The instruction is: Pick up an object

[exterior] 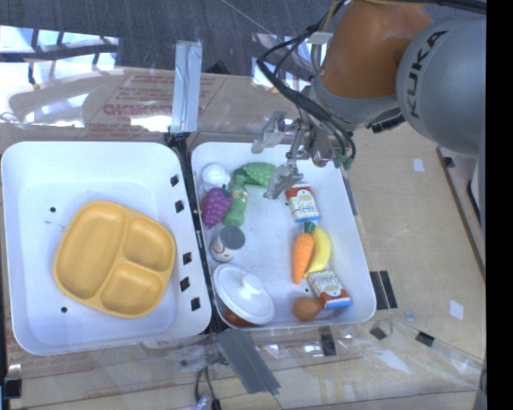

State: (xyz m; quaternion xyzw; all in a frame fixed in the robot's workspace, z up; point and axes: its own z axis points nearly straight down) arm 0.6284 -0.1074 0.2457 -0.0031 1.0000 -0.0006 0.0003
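My gripper [276, 157] hangs over the back of the right bin [359, 254]. It is open, with one finger near the bin's far rim and the other just above a small juice carton [303, 203]. Nothing is held between the fingers. A green leafy vegetable [258, 174] lies just left of the gripper. Further left are a white egg [214, 175], purple grapes [215, 205] and a green bottle [237, 207]. Toward the front lie a carrot [302, 256], a banana [322, 248], a second carton [328, 289] and a white bowl [244, 295].
The left bin [26, 186] holds a yellow divided plate [114, 256]. A small round can [227, 242] and a brown ball [306, 308] also sit in the right bin. The grey arm with its orange band [368, 41] looms over the bench's back right.
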